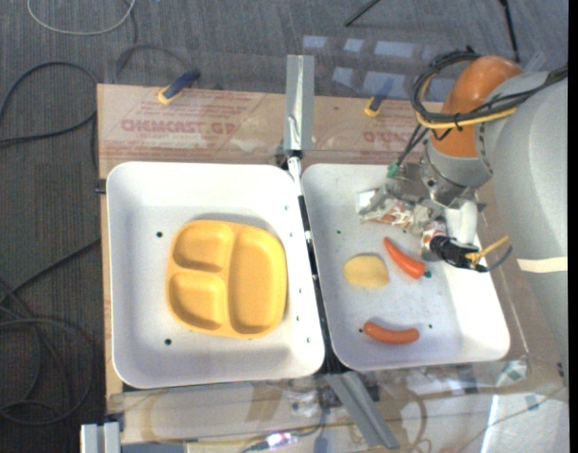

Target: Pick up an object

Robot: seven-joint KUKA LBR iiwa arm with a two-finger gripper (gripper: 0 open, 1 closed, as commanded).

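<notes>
Camera view: the left bin (128, 253) bears a yellow divided tray (229, 276). In the right bin (478, 333), the gripper (402, 206) hangs at twelve o'clock; whether it grips, I cannot tell. Centre: a yellow chip (366, 271), with an orange carrot (403, 257) at its two o'clock and a sausage (392, 332) at six. These slim, rounded pieces could slip aside.

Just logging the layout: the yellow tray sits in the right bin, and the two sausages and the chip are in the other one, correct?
Not quite. The camera view shows the yellow tray in the left bin; the two sausages and the chip are in the right bin.
</notes>
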